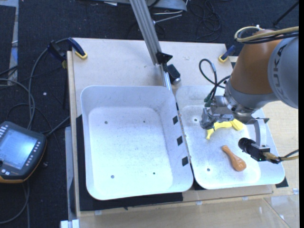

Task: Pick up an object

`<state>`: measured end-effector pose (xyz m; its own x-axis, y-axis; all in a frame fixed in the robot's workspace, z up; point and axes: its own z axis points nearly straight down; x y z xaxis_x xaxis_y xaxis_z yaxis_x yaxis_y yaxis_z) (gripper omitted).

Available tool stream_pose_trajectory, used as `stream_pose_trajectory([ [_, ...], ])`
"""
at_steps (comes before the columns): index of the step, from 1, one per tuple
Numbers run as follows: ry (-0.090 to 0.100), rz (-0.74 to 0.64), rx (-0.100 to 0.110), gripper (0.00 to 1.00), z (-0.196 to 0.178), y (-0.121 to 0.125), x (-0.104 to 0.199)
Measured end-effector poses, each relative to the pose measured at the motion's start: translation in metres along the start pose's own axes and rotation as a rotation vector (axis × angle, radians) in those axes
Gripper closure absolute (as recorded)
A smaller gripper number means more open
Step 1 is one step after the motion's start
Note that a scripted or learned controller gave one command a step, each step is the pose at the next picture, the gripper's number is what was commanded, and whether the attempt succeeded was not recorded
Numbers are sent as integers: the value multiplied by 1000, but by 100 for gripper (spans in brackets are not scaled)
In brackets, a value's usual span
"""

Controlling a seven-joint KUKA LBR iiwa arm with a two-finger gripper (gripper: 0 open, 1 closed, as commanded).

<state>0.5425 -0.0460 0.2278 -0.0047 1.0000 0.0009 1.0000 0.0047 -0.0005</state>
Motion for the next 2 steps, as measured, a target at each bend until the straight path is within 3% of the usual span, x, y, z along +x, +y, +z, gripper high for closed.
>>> stream_pose_trajectory([
  [2, 0, 0, 0, 100, 0, -24, 100],
])
